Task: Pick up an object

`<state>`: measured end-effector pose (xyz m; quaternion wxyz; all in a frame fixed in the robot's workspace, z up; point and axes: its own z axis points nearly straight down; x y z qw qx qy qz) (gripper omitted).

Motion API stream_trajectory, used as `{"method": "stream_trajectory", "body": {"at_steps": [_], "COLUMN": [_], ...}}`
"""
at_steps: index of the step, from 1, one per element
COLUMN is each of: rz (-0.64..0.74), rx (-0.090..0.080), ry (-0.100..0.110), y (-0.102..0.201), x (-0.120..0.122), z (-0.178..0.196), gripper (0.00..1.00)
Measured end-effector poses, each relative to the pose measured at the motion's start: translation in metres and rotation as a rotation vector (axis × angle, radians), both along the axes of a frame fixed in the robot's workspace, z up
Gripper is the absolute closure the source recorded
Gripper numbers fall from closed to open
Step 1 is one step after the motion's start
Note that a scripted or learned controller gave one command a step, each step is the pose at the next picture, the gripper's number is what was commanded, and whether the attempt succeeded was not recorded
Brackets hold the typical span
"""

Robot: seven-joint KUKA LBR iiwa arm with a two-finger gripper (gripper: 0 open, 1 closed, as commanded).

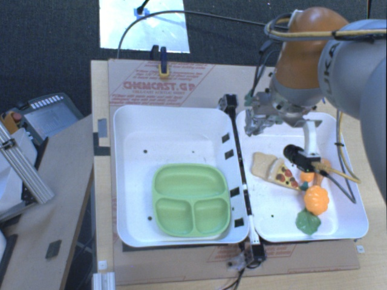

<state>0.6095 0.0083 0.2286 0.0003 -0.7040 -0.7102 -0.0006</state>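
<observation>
Surface: a pale bench topped with a printed cardboard sheet [160, 84], dark carpet behind; two shallow white bins sit side by side on the sheet, probably so that both fall within the arm's reach.

Items, lower edge of the frame upward:

1. Green toy [308, 222], leafy and lumpy (perhaps a vegetable), in the lower right corner of the right bin [272, 213].
2. Orange toy [315, 199], round and ribbed, touching the green one from above.
3. Green plate [192, 199], three compartments, lying flat in the lower half of the left bin [175, 116]. It is the sole item there.
4. Small orange piece [307, 176], just above the round orange toy; too small to identify.
5. Pizza slice [275, 169], a toy wedge with its crust towards the divider, at mid-height in the right bin and apart from the cluster, which should make it the easier pick.
6. Gripper [256, 124], hanging over the upper left corner of the right bin, above bare floor and just up-frame of the pizza slice. It holds nothing; whether it is wide or narrow I cannot tell. The arm [357, 59] enters from the upper right.
7. Yellow clamp [163, 62] at the sheet's far edge, apparently pinning it down.
8. Shiny panel [142, 17], upper left of centre, on the carpet.

Status: nothing lifted yet; likely targets all lie in the right bin.
</observation>
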Motion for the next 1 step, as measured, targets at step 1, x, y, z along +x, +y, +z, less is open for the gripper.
{"method": "stream_trajectory", "body": {"at_steps": [1], "rz": [0.002], "rx": [0.002], "ry": [0.000], "y": [0.0589], "x": [-0.0142], "z": [0.0076], "gripper": [1.00]}}
